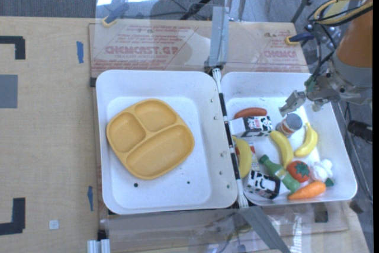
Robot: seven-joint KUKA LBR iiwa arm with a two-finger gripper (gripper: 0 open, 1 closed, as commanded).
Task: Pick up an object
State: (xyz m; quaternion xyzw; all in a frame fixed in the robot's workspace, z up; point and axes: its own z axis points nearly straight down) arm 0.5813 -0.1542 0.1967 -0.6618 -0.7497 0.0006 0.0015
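Note:
My gripper (305,105) hangs over the back right of the right bin (346,154). It is open, and nothing is between its fingers. Just below its left finger (289,103) a small can (290,125) lies on the bin floor. Around the can are a red sausage (250,112), a black-and-white carton (258,124) and two yellow bananas (282,147) (308,139). Nearer the front lie a green bottle (277,171), a red tomato (299,170), an orange carrot (307,190) and a second carton (263,184).
The left bin (112,86) holds a yellow divided plate (150,138). A third banana (243,156) lies against the divider between the bins. Clear plastic sheets and a grey post (218,38) stand behind the bins. Cables hang at the right by the arm.

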